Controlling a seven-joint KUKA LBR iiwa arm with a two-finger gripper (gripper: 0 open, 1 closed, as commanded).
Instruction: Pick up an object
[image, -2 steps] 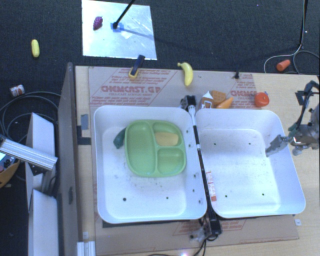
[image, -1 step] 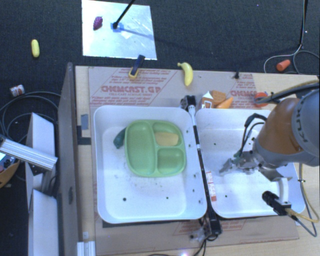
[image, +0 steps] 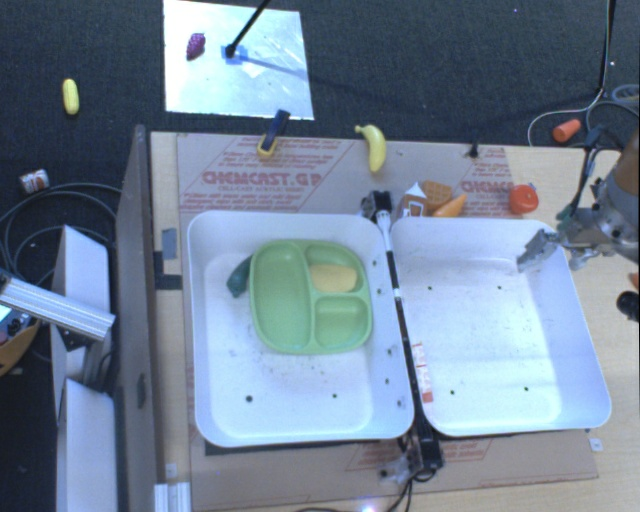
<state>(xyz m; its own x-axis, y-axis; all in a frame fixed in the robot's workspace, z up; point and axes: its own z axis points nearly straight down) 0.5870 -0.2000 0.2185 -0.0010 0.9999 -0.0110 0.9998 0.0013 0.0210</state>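
On the dark floor at far left lies a small yellow object (image: 70, 96), and below it a tiny red-and-white item (image: 34, 181) beside a loop of black cable (image: 40, 225). Further along the floor sits a shiny square sheet (image: 265, 85) carrying a small purple piece (image: 196, 45).

The worktop (image: 300, 165) (its cardboard cover printed with red letters) carries a yellow-and-dark clip-like thing (image: 271, 135) near its back edge and a banana (image: 374, 146) just to the right of that.

The left bin (image: 290, 410) holds a green divided tray (image: 308, 297). A pale yellow object (image: 333, 277) lies in the tray's upper right compartment, and a dark green object (image: 239, 276) rests on the bin floor touching the tray's left rim, partly tucked beneath it. These are the things on offer for picking, and none of them is in the tool.

Behind the seam between the bins stand a small white-and-brown carton (image: 413, 200) and an orange wedge-shaped piece (image: 444, 200), close together. A red round object (image: 523, 199) sits behind the right bin's back rim.

The right bin (image: 520, 390) shows only its speckled white floor. The tool (image: 540, 250) hangs over this bin's upper right corner, well apart from the tray; whether its fingers are apart or together cannot be told at this size. An orange cylinder (image: 566, 129) lies on the floor beyond it, near a thin pale cable (image: 570, 108).
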